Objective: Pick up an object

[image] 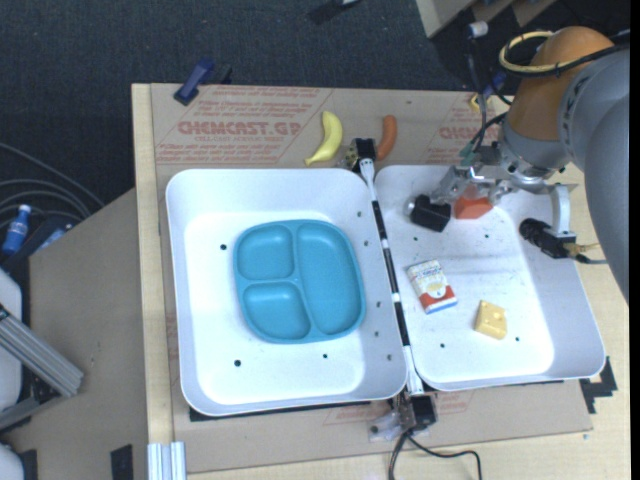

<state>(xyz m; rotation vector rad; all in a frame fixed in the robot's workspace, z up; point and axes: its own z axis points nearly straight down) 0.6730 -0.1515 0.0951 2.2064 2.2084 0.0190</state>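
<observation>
Right bin (545, 303) has one small carton (432, 286), one yellow cheese wedge (490, 319) and one red-orange block (474, 207) near its far side. Left bin (200, 233) has one blue divided plate (298, 279); one banana (326, 138) and one orange stick-shaped piece (386, 136) lie on the bench (250, 118) behind. The arm (595, 83) bends down from the right, with the gripper (468, 192) right at the block; can't tell whether the claw is clenched or released.

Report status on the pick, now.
Gripper down at far end of right bin, over red-orange object. Grasp unconfirmed. Carton and yellow block lie apart, not in the way.
</observation>
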